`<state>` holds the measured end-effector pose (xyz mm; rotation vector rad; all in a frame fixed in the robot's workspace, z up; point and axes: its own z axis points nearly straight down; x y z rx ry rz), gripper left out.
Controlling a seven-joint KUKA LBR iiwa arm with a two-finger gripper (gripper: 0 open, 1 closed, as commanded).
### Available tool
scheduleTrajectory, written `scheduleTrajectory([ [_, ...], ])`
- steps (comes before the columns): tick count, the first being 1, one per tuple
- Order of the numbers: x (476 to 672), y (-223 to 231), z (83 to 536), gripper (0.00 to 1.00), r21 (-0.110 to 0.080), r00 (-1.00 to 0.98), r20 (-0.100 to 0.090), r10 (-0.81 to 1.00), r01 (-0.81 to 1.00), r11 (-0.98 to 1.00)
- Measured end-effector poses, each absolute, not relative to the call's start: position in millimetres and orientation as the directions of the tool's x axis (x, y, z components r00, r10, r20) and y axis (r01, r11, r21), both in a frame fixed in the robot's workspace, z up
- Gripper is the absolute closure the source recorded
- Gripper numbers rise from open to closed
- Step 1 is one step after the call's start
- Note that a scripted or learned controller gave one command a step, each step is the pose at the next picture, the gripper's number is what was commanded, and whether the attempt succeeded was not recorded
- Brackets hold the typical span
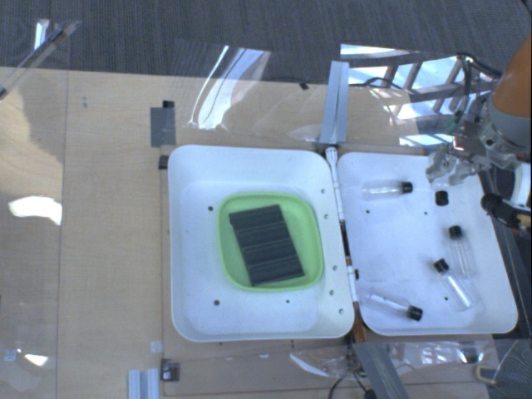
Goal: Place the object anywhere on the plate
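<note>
The arm (509,98) enters at the upper right of the frame, its orange band at the very edge and a grey wrist below it. The claw (449,166) hangs at the wrist's lower left, a pale metal cluster pointing down and leftward; its fingertips blur together, so their spacing is not readable

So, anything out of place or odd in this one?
Nothing looks damaged or spilled. The green plate in the left bin already bears a dark ridged block, lying slightly askew. Several clear vials with black caps, such as one, lie scattered at differing angles in the right bin. The claw hovers at that bin's upper right.
</note>
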<state>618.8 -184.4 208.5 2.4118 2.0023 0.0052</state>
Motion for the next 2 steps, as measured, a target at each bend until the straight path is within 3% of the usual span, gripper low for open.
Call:
scheduleTrajectory([
  [1, 583.8, -83, 153, 1.00, 0.002, 0.138, 0.001, 0.990, 0.990, -0.138],
  [2, 565.4, -4, 189, 1.00, 0.012, -0.034, 0.000, 0.999, 0.999, 0.034],
])
